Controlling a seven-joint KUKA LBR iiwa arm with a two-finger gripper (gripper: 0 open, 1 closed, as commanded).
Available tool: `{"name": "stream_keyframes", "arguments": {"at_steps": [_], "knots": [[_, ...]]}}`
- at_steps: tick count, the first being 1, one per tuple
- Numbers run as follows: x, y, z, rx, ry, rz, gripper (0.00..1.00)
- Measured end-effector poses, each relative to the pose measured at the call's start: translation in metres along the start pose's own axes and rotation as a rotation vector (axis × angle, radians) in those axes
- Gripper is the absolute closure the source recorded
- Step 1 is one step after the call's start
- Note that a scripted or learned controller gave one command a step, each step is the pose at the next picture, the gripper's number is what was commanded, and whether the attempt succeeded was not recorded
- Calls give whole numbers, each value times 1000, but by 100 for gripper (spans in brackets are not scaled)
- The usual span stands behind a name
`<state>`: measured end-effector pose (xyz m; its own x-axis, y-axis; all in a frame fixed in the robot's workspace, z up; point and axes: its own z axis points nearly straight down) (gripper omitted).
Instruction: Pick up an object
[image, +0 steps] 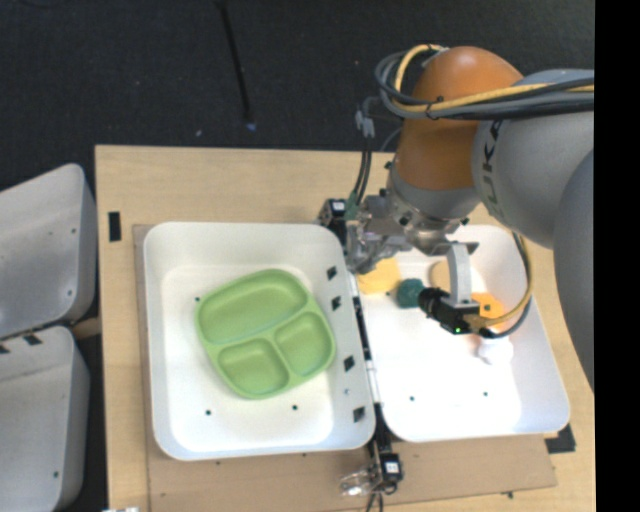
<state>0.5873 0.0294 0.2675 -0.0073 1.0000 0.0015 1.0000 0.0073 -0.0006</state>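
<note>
The gripper (372, 262) hung over a flat yellow piece (377, 278) in the frame's centre-right; nothing was visibly lifted yet.

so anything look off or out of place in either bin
Nothing looks spilled or broken. The green divided plate lies flat but turned at an angle in the left bin. In the right bin, a yellow piece, a teal piece and other small items crowd the far side under the gripper.

A pale wooden bench (230, 180) bears two shallow white bins (165, 400) side by side.
</note>
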Motion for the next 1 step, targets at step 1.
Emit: {"name": "stream_keyframes", "arguments": {"at_steps": [1], "knots": [[52,-7,-3,-1,0,0,100]]}}
